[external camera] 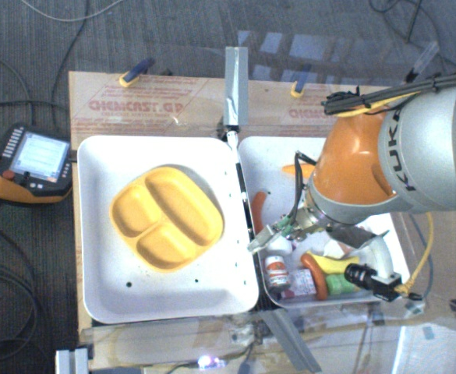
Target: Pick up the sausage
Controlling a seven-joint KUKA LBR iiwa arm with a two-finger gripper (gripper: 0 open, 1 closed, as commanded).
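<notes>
The sausage (pixel 256 209) is a slim red-brown piece lying lengthwise against the left wall of the right bin (pixel 268 156). My gripper (pixel 263 238) hangs low over that bin, its metal tip just below and to the right of the sausage's near end. From this view I cannot tell whether it touches the sausage. The grey arm with its orange band (pixel 352 166) covers much of the right bin's middle and right side.
The left bin (pixel 95 287) holds a yellow divided plate (pixel 167 216). At the right bin's front lie a small bottle (pixel 277 272), a red and yellow piece (pixel 325 265) and a green item (pixel 341 285). An orange item (pixel 291 170) peeks out near the arm. A teach pendant (pixel 31 164) sits far left.
</notes>
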